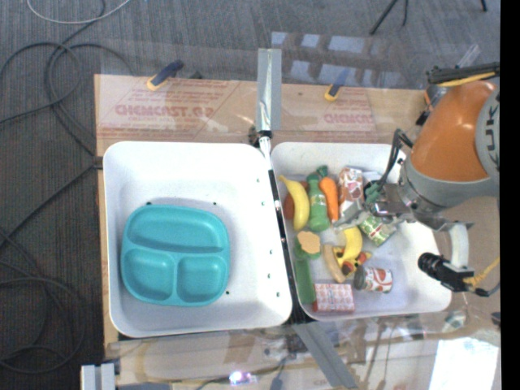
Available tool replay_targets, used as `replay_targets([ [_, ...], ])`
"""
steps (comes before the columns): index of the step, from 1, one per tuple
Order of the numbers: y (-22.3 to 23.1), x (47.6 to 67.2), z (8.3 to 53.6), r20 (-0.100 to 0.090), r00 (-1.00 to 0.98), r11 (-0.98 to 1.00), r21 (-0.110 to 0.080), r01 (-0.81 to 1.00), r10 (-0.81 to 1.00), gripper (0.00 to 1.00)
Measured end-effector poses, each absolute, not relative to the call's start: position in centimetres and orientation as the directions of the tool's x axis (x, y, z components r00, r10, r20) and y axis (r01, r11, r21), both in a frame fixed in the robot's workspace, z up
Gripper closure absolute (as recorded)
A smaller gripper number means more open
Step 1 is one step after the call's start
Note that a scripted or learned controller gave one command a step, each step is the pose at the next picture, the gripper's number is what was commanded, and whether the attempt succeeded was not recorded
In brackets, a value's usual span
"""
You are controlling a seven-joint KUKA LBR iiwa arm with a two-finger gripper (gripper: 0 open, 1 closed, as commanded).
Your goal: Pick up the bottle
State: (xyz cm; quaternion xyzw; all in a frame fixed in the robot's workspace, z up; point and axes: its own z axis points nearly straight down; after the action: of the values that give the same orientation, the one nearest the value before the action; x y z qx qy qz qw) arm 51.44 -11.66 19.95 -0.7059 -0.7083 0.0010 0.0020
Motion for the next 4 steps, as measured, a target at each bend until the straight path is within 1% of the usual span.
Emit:
replay_targets([
  [1, -10.7, 49.0, 9.1, -0.003, 0.178, -0.178, 0.014, 0.984, 0.984, 0.00],
  [2, -9.4, 54.8, 10.1, -0.001, 0.028, -0.028, 0.004, 1.000, 1.000, 0.00],
  [3, -13.8, 55.8, 8.8, 0.008, 0.430, -0.430, -0.001, 0.903, 0.903, 0.00],
  [4, -11.5, 64.0, 8.7, -0.001, 0.479, -0.479, 0.000, 0.878, 0.878, 0.00],
])
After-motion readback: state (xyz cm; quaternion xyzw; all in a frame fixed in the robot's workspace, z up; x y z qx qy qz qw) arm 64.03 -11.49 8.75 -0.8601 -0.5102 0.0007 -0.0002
